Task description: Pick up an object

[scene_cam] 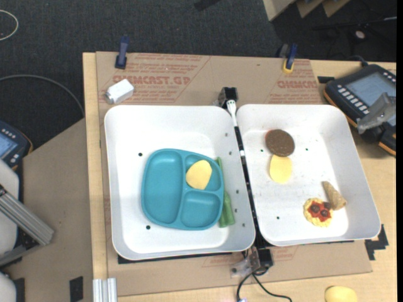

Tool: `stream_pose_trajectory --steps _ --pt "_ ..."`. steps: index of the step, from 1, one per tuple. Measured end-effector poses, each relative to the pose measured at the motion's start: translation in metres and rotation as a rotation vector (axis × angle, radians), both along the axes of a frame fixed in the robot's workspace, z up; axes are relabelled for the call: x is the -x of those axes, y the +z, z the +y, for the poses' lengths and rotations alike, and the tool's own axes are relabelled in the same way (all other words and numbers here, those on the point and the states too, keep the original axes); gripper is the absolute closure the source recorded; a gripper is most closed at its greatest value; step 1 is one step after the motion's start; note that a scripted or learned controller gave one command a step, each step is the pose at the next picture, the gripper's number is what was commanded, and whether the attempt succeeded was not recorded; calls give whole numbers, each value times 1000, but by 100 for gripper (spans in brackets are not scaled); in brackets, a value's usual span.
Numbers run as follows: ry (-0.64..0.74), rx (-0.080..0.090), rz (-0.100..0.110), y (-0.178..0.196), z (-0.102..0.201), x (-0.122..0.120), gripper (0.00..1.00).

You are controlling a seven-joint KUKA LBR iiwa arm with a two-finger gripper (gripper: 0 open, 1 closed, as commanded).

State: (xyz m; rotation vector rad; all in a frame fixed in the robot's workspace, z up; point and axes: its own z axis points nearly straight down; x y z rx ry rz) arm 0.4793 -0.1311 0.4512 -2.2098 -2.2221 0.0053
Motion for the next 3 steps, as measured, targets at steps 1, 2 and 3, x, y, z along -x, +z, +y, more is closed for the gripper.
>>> stream_pose_trajectory --steps 1,2,3 --pt "-9 9 -19 89 -47 0 0" --pt "3 1 -3 34 32 0 0" --pt "-12 9 -18 87 -47 0 0"
